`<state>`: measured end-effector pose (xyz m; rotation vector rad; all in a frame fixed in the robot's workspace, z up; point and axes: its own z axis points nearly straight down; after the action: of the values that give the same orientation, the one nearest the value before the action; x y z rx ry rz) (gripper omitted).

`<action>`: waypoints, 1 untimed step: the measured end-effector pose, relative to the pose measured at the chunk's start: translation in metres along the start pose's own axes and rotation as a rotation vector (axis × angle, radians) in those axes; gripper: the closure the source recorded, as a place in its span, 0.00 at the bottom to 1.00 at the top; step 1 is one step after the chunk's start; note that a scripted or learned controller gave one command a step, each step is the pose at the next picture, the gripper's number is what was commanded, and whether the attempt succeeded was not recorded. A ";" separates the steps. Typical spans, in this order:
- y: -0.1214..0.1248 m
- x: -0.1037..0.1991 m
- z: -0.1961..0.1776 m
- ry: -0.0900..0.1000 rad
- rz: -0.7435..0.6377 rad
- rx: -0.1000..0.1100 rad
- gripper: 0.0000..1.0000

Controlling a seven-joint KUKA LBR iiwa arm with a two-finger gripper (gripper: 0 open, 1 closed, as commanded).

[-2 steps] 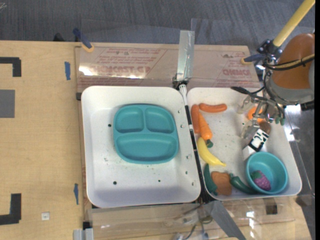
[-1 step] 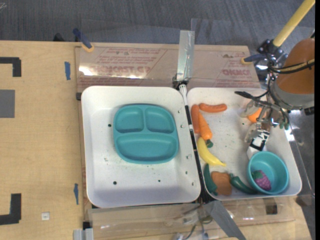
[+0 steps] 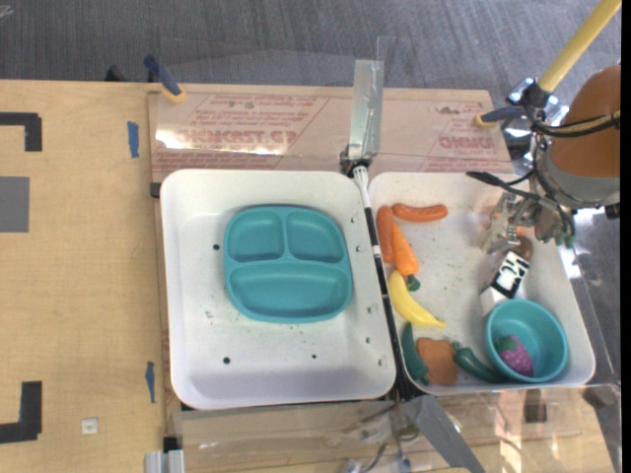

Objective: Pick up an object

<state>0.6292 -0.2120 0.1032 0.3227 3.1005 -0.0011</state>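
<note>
Reaching in from the right over the far right part of the right shallow white bin: grey arm with orange band, wrist pointed down, metal gripper low above the bin floor. Cannot tell how far apart the gripper sits open, nor whether anything is between its parts; too cluttered and blurred there. Just below the gripper, a small white bottle with a black-and-white label, lying tilted, its lower end touching the rim of a round teal plastic bowl with a purple grape bunch inside. Along the bin's left side, an orange sausage-shaped toy near the far wall, an orange carrot, a yellow banana, then an orange-brown lump beside dark green pieces at the near edge. In the left white bin, a teal three-compartment plate, lying flat. Beneath both bins, a tan wooden bench.
</note>
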 end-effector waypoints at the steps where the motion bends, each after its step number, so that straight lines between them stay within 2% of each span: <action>1: 0.054 0.077 0.011 0.014 -0.261 -0.002 1.00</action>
<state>0.5647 -0.1437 0.0900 -0.0844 3.1300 -0.0001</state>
